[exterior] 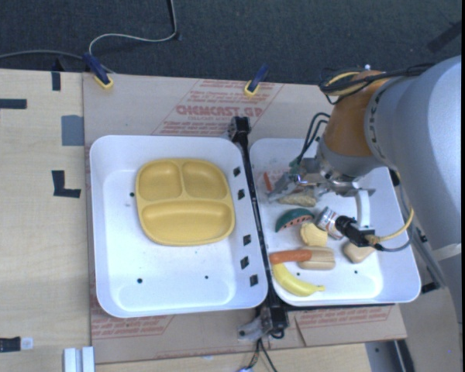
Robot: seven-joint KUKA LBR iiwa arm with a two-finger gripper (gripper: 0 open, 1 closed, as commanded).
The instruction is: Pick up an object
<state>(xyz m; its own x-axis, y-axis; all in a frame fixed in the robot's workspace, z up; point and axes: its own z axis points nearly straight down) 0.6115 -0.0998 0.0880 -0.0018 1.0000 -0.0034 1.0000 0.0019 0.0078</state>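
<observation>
1. Lying in the right bin [387,289], the candidate objects formed a loose cluster of small toy foods: a banana [297,284], a hot dog [304,259], a watermelon slice [294,220], a pale wedge [313,235] and a tan piece [358,253].
2. The left bin [108,270] carried a yellow divided plate [184,201], well apart from the cluster.
3. The toy foods appeared to be light, stiff moulded pieces with smooth surfaces; slipping under a narrow pinch was judged the main risk, not crushing.
4. The banana lay at the near edge of the cluster, just below the hot dog and close against it. A grasp across its middle, at right angles to the curve, was judged most stable.
5. The watermelon slice was thin and curved; a grasp across its flat faces would have suited it better than one along the rind.
6. The gripper [294,186] hung over the upper part of the right bin, near the divider [248,200], just above the watermelon slice.
7. Cables and the wrist body crowded that area, so the claw's opening could not be determined, and no object was visible between its tips.
</observation>
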